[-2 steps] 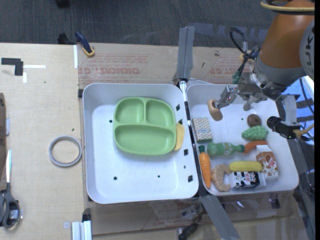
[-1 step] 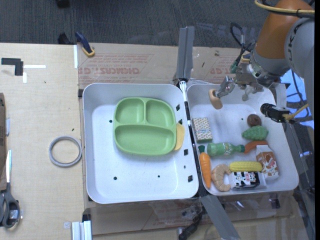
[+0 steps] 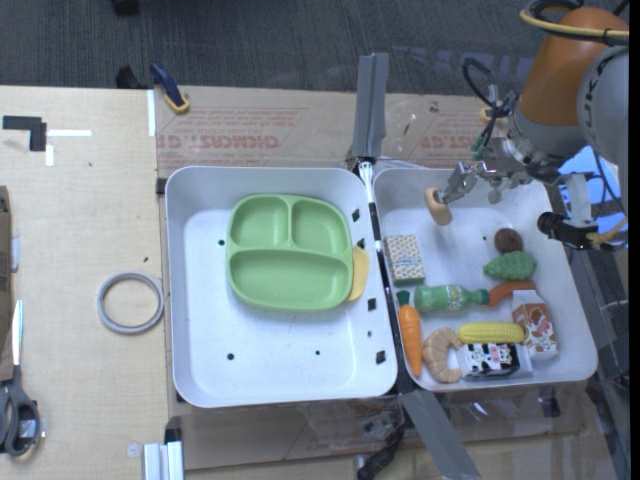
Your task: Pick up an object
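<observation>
The table (image 3: 80,228) has a light wooden top, and a sheet of brown cardboard (image 3: 260,128) with red printed letters lies on it under the two white bins. Behind the table the floor (image 3: 300,18) is dark grey carpet. On the bare wood at the left there is a ring of tape (image 3: 131,301), a pair of scissors (image 3: 15,408) at the lower edge, and a small black mark with white tape (image 3: 30,133) near the far corner. A blue clamp (image 3: 170,88) sits at the far edge of the cardboard.

The left bin (image 3: 190,348) holds a green plate with three sections (image 3: 290,251), and a yellow thing (image 3: 359,273) is just beside its right rim.

The right bin (image 3: 470,238) holds many small things. Along its left wall there is a small box with a dotted pattern (image 3: 404,258) and an orange carrot (image 3: 410,338). In the middle lies a green bottle (image 3: 448,297), near a dark green bumpy toy (image 3: 510,266) and a brown round thing (image 3: 508,239). At the near side there is a croissant (image 3: 441,354), a yellow corn cob (image 3: 490,333), a black and white box (image 3: 490,360) and a small carton (image 3: 537,328).

The arm comes in from the right, and the gripper (image 3: 447,200) is low over the far part of the right bin. A small beige thing (image 3: 438,208) sits at the tip of the jaws, touching them, but I cannot tell if the jaws are closed on it or only beside it.
</observation>
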Controlling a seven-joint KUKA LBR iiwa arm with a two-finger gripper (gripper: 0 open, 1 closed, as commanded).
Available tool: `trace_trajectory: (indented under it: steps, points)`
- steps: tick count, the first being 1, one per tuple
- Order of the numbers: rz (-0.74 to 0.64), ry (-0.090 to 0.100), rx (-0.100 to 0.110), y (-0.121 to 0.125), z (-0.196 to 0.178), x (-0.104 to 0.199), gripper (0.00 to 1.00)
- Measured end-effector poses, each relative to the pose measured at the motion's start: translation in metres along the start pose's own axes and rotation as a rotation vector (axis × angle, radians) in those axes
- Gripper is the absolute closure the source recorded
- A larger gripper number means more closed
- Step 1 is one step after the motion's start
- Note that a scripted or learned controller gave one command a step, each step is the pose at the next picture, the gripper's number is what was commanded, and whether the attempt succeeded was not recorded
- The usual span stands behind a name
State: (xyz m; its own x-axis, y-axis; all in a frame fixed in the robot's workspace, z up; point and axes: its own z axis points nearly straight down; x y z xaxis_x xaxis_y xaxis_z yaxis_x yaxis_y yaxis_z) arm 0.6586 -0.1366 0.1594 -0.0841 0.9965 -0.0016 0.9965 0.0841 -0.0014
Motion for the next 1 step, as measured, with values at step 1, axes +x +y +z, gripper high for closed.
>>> trace_trajectory:
  steps: [1]
  points:
    - [-0.104, 0.0, 0.0, -0.0052, -0.0029, -0.0017, 0.0]
